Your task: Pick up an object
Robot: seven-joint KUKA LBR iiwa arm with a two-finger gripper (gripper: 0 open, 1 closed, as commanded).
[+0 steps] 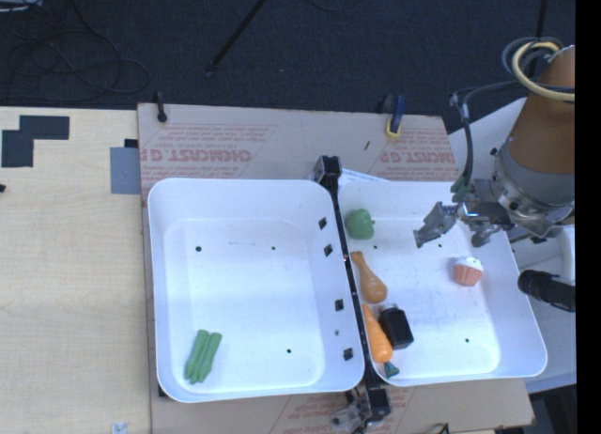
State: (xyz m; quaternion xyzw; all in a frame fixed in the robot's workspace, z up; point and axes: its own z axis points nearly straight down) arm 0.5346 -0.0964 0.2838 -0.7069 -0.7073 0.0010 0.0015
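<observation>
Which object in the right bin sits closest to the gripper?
The small pink cupcake-like toy, just below the gripper. The green round toy, orange gourd-shaped toy, carrot and black block all lie farther left, near the divider.

My arm point(545, 131) reaches in from the right side, its orange band standing tall above the grey wrist point(531, 183). A yellow cable loops over the top of the band. Below the wrist, my gripper point(441, 225) stretches out toward the left, tilted slightly downward. Its dark metal fingers point(432, 230) point left and down, with nothing between them. My arm leans in at a slant.
</observation>
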